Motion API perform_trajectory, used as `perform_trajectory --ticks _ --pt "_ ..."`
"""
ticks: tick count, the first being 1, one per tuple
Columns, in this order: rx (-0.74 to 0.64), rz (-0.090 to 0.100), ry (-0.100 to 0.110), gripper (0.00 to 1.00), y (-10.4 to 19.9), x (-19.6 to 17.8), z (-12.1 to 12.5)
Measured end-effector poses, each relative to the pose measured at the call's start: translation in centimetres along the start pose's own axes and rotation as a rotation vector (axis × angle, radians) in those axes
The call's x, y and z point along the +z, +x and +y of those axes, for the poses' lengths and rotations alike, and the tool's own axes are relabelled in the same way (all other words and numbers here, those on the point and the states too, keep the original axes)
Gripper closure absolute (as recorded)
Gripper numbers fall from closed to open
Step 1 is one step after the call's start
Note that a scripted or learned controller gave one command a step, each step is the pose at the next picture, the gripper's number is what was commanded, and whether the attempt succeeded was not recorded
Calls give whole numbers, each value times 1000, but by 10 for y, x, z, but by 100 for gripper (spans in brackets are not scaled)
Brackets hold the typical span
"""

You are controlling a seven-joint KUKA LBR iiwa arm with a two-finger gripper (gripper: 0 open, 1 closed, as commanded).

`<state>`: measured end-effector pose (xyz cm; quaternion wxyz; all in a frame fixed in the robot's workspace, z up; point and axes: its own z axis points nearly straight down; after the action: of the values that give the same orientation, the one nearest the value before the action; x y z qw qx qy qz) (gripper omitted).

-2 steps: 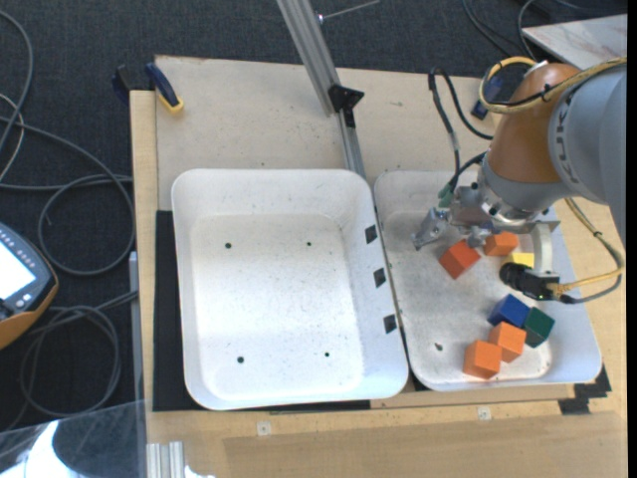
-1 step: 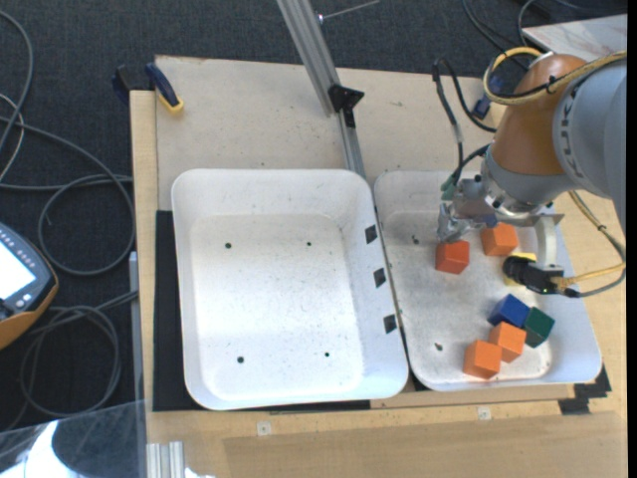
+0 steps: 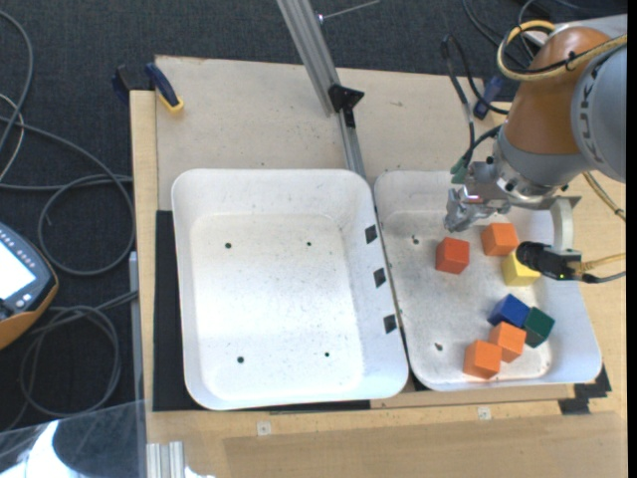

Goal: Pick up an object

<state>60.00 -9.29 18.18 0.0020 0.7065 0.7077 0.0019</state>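
Near edge of the right bin (image 3: pixel 557 366) holds a tight clump: 2 orange blocks (image 3: pixel 495 349), 1 blue block (image 3: pixel 512 310), 1 green block (image 3: pixel 539 325). Further back: 1 yellow block (image 3: pixel 519 268), another orange block (image 3: pixel 500 238), and 1 red block (image 3: pixel 453 255) lying alone. Gripper (image 3: pixel 460 217) hovers just behind the red one; jaws' state: can't tell. Best bet imo: drop straight down centred on red, clear of neighbours. Left bin (image 3: pixel 184 192) beside; 2 bins on the table (image 3: pixel 249 108).

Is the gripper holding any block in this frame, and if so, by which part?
Nothing is held. The gripper hangs just above the red-orange cube in the right white bin, with no block between its fingers.
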Motion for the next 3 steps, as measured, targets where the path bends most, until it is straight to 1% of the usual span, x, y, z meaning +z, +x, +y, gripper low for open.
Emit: perform_trajectory --ticks 1,2,3 --pt "0 -1 -3 100 0 -55 2" --pt "-6 3 5 100 64 -60 -3" --pt "-5 3 8 100 122 -50 -12"
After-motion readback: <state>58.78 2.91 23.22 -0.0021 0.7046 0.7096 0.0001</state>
